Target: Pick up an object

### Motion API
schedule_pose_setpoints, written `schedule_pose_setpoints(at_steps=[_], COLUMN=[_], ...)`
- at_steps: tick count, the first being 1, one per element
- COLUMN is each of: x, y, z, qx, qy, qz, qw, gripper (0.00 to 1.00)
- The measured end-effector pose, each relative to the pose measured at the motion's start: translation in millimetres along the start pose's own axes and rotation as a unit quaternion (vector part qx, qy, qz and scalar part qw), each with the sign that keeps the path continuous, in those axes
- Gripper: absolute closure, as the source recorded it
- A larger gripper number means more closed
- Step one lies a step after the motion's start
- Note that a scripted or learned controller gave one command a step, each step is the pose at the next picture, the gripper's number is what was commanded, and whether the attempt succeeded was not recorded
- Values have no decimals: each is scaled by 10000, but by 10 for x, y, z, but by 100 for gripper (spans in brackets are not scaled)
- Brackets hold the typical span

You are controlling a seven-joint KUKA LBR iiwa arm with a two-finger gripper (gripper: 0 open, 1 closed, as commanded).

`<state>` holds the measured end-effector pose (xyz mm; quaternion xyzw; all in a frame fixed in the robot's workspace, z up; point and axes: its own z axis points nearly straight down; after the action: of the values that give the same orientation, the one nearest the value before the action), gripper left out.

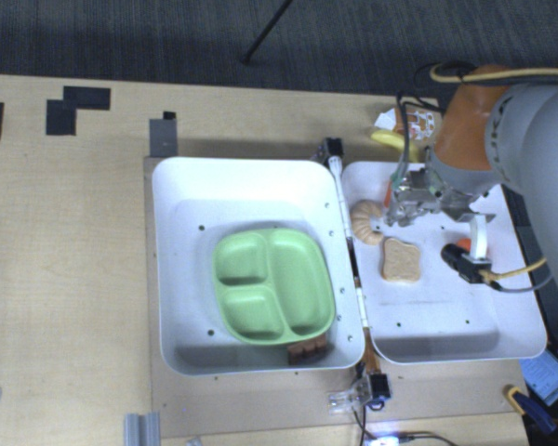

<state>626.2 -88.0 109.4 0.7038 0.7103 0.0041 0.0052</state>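
We took the likeliest target to be the tan shell-shaped piece (365, 221), lying in the right bin (465, 342) against its left wall. The jaws (405, 203) hung just beside it; we could not tell whether they were apart or together. Judged risk: the piece sat so close to the wall that one finger could strike the rim or push it aside. A toast-like slice (401, 261) lay near, below it, and could be nudged. The left bin (181, 249) on the desk (65, 277) held a green divided tray (272, 284), well apart.
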Motion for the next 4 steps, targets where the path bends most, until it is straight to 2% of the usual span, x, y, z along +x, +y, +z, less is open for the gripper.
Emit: schedule_pose_setpoints(at_steps=[1,2,3,4], x=[1,-55,-40,-40], y=[-1,-375,-356,-357], z=[2,212,100,102], qx=[2,20,0,1], qy=[1,-2,9,9], qz=[0,38,28,27], qw=[10000,10000,10000,10000], gripper=[0,0,100,0])
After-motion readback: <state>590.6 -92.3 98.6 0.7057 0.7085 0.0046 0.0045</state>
